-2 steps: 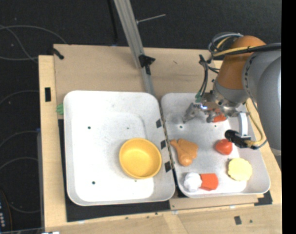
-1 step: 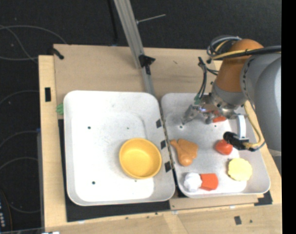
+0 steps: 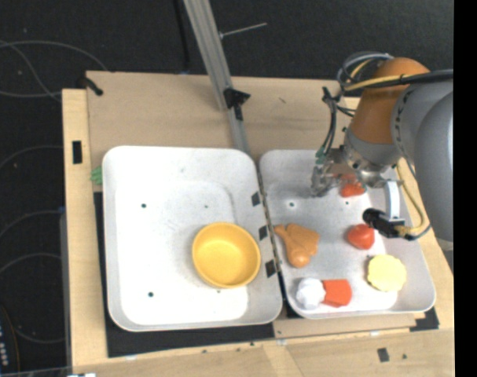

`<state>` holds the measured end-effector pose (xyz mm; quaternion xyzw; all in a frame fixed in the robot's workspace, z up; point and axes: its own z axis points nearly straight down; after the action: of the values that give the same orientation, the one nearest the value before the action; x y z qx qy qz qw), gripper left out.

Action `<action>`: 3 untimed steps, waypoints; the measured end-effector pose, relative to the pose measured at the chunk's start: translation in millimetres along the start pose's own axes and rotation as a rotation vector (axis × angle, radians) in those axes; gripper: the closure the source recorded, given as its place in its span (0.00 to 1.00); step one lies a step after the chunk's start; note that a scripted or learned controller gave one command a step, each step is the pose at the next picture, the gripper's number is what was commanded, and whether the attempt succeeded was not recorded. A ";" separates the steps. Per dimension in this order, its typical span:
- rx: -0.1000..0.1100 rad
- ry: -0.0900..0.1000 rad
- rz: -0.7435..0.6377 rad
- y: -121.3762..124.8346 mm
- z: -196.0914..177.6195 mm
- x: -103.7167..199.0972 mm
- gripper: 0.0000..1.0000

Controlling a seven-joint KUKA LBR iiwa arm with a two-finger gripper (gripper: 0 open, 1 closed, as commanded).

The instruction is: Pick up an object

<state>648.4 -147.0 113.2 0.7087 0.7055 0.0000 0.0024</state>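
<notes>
We see the gripper [image 3: 326, 181] low over the right bin [image 3: 289, 175], upper right of the frame, beside a small red-orange object [image 3: 352, 188], probably its target since it lies nearest; we cannot tell how the jaws stand.

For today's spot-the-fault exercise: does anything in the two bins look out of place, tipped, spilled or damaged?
Nothing stands out. The yellow bowl sits upright in the left bin. The right bin holds loose items lying apart, none spilled over the rim. The gripper hangs over the right bin's far part.
</notes>
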 end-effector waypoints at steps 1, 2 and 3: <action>0.002 0.003 -0.004 0.6 -46.3 -9.7 1.00; 0.002 0.002 -0.007 -2.5 -105.6 -6.8 1.00; -0.005 0.001 -0.009 3.6 -167.0 -14.4 1.00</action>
<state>651.3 -160.9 280.2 0.7055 0.7087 0.0022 0.0036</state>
